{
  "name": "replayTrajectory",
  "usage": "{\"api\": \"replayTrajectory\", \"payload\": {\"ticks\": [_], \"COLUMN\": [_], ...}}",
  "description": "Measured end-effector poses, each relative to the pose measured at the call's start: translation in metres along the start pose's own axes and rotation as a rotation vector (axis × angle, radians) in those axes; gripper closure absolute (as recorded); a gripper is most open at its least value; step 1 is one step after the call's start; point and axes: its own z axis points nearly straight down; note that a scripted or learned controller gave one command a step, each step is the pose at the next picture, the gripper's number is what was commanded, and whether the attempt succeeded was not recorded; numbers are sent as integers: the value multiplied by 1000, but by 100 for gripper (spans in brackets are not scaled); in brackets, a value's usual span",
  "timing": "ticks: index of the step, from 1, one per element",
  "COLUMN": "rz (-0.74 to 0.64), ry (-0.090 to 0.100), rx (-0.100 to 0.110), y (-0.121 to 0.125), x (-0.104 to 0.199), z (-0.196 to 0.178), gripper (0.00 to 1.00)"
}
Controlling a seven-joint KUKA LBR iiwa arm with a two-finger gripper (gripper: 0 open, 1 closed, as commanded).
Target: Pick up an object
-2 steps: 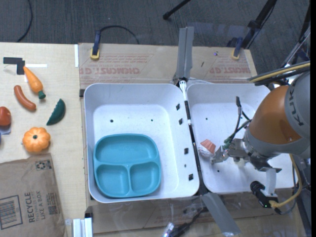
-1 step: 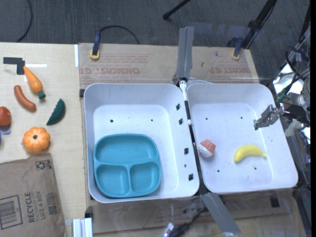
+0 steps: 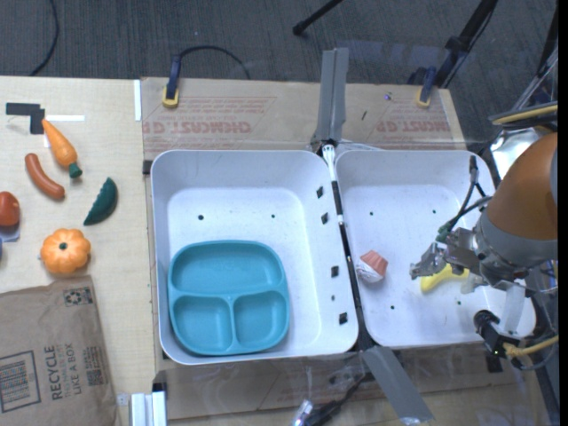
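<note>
A small yellow object lay on the floor of the right bin, partly hidden under the tool, which hung right over it; whether the tool was spread or pinching it could not be told. Nearby lay an orange-and-white piece. The left bin held a teal divided tray.

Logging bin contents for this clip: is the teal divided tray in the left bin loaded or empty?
Empty. The teal divided tray lies flat in the left bin, and all three of its compartments show bare teal, with nothing in them.
</note>
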Motion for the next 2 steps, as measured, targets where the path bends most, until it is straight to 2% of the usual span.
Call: {"api": "replayTrajectory", "payload": {"ticks": [1, 2], "rz": [-422, -270], "ry": [-1, -2], "rx": [-2, -3], "y": [33, 38], "x": [38, -3], "z": [46, -118], "gripper": [0, 0]}}
